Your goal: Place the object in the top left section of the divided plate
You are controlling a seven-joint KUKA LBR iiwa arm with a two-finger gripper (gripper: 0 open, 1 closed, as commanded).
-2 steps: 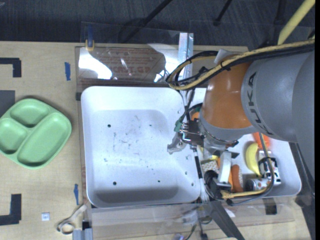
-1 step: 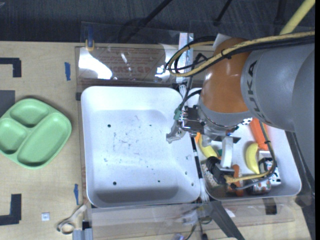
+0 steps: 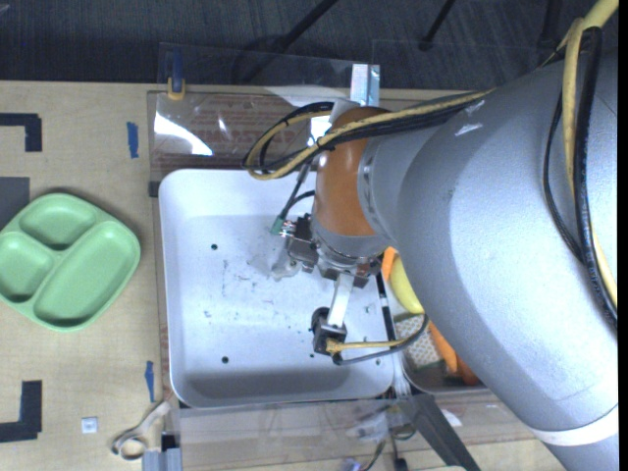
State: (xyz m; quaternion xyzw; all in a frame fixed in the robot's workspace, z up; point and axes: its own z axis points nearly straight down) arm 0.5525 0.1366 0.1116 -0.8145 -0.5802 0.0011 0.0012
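plate (image 3: 93, 263): green, left of the bin (image 3: 216, 361)
my pincer (image 3: 294, 251): over the bin, no idea if it's closed

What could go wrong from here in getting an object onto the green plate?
First, the arm hides most of the yellow thing and the orange thing by the white bin's right side, so a grasp is hard to confirm. Second, the divided plate sits outside the bin, past its left wall. A low carry might clip that wall, and the plate's small sections leave little margin.
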